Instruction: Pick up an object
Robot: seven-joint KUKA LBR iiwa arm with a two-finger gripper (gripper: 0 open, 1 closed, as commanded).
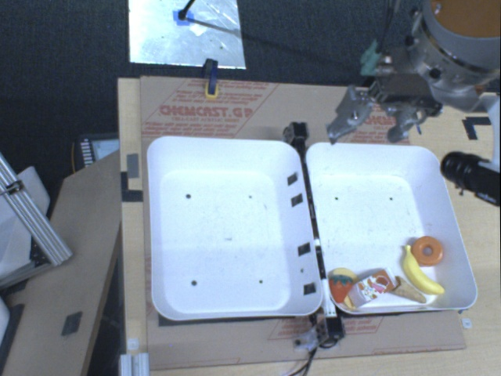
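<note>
Along the front edge of the right bin (368, 171) lie several small objects. A yellow banana (419, 275) sits at the front right, with an orange ring-shaped piece (427, 250) just behind it. An orange-red fruit (342, 285), a small white and red packet (371, 287) and a tan wedge (408, 291) lie to the banana's left. My gripper (369, 126) hangs high over the back edge of the right bin, open, with nothing between its fingers (342, 121).
The left bin (223, 151) stands beside the right one, with black clips (301, 202) along the shared wall. A silver sheet (186, 20) lies at the back left. An aluminium bar (31, 214) leans at the far left.
</note>
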